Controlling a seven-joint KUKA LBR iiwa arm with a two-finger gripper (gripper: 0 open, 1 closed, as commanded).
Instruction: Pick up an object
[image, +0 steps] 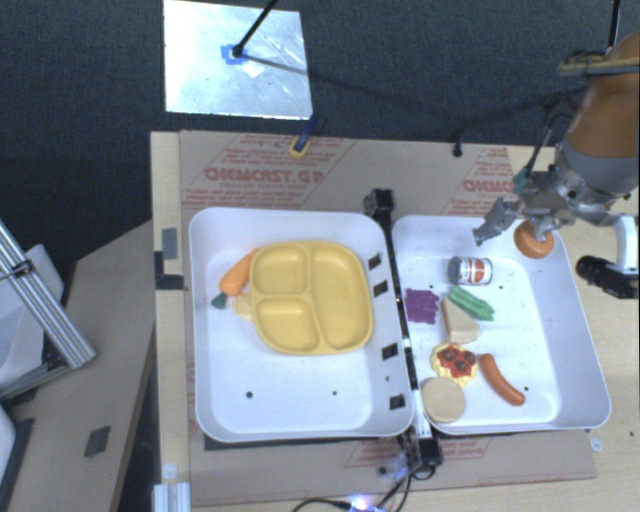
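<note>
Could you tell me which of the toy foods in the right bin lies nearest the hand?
The orange round piece at the bin's far right corner, right beside the hand; the can and the others lie further forward.

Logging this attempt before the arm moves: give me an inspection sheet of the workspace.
Surface: bench topped with printed cardboard, bearing the left bin and right bin side by side.
Job's things: right bin holds a can on its side, orange round piece, purple piece, green piece, pale wedge, pizza piece, sausage, round biscuit.
Clutter: left bin holds a yellow divided plate with a carrot at its left edge.
Grippers: gripper above the right bin's far corner; nothing seen between fingers.
Cables: black cable behind the bench.
Surroundings: metal sheet on dark floor.
</note>
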